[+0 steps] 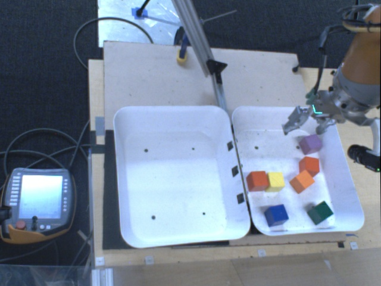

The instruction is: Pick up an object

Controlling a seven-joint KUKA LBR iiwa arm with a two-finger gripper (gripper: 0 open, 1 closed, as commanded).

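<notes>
- Claw (308,119) hangs over the far part of the right bin (356,216), near its far edge; from this slant I cannot tell whether it is apart or together, and I see nothing in it.
- I count seven blocks in that bin: purple block (310,143), red-orange block (309,165), orange block (302,181), red block (257,180) touching a yellow block (275,181), blue block (276,214), green block (320,212).
- Nearest target is the purple one: it lies just beside the claw, toward the bin's near edge.
- I judge a short move toward that edge and then down reaches it.
- Left bin (128,124) holds no blocks.
</notes>
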